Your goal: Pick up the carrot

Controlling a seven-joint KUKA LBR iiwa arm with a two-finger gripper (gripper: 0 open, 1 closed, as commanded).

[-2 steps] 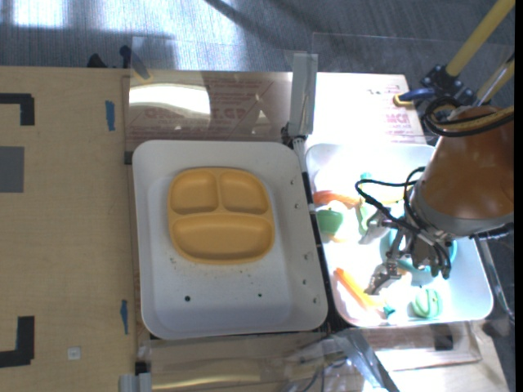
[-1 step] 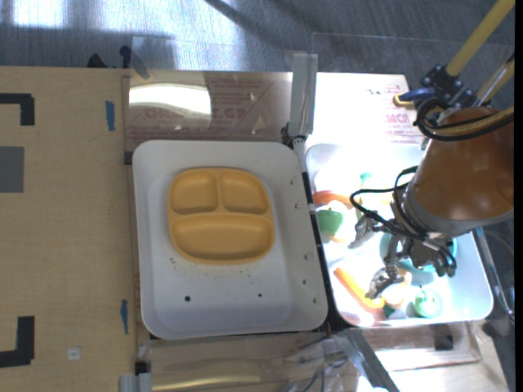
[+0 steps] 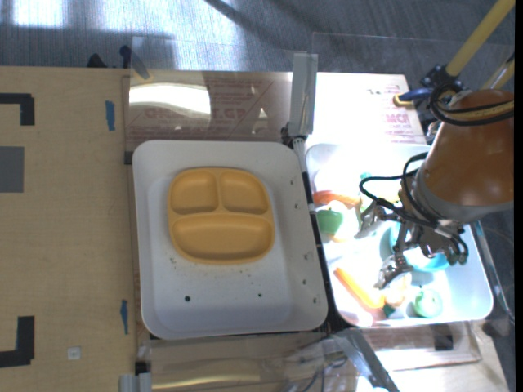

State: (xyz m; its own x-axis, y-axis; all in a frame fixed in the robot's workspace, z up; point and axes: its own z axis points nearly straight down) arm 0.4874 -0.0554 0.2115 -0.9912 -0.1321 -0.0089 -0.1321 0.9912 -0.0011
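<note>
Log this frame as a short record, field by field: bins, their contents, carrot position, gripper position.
left bin: holds a yellow divided plate
right bin: holds small toy foods
carrot: orange, lying slantwise near the right bin's front-left corner
other items: green piece beside the bin's left wall; pale green piece near the front
gripper: low over the right bin, just right of the carrot
carrot held: no, it lies in the bin
arm: enters from the view's right

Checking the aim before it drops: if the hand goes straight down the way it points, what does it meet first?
Probably the carrot lying in the right bin: the hand hangs just beside its lower end. Depth is unclear, so it might land on bin floor instead.
</note>
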